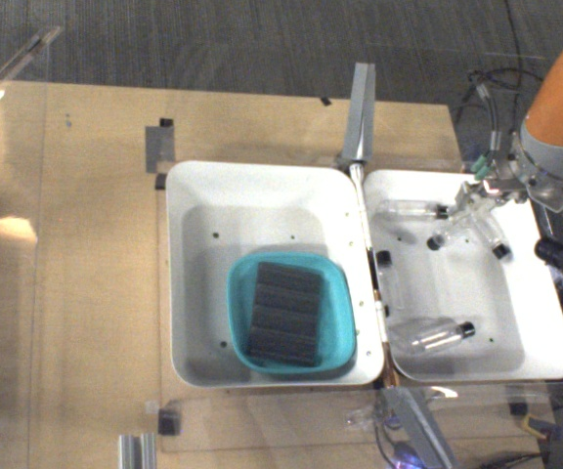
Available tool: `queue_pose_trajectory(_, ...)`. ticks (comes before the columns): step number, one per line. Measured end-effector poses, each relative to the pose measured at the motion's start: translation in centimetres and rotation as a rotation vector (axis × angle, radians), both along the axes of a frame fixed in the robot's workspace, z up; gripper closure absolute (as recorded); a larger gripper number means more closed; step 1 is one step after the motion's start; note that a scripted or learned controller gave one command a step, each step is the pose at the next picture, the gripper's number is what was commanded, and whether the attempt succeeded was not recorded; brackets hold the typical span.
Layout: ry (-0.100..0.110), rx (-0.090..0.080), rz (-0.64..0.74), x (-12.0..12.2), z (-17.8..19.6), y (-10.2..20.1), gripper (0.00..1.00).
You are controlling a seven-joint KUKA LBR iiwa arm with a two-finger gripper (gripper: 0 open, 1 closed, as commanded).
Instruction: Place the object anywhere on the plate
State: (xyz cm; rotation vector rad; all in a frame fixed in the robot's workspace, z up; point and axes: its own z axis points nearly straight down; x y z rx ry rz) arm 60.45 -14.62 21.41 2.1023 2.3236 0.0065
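The arm [560, 106] reaches in from the right side of the tabletop [76, 291], its orange band bulking over the far right corner of the right bin [545, 364]. Its wrist angles down and leftward, bringing the gripper [479, 191] low over the far edge of that bin. Whether the fingers are spread or closed cannot be told: the tip blurs into clear objects beneath it, and nothing can be seen held between them.

In the right bin lie several clear tube-like objects with dark caps. A loose cluster [438, 225] sits near the far edge, just beside or under the gripper. Another clear tube [438, 334] lies apart near the bin's near edge, slanted, its dark cap pointing right.

The left bin [189, 262] holds a teal plate [338, 306] toward its near right corner. On the plate rests a dark ridged block [283, 313], roughly centred and slightly tilted, covering much of the plate's floor.
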Motion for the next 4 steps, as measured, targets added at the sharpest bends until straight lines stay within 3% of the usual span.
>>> queue_pose_trajectory(1,0.001,0.001,0.159,-5.0,-8.3,6.0,1.00)
queue_pose_trajectory(2,0.000,0.001,0.212,-7.6,-2.8,13.2,1.00)
queue_pose_trajectory(3,0.003,0.001,0.298,-6.4,-0.8,18.3,1.00)
queue_pose_trajectory(4,0.003,0.001,0.298,-6.4,-0.8,18.2,0.00)
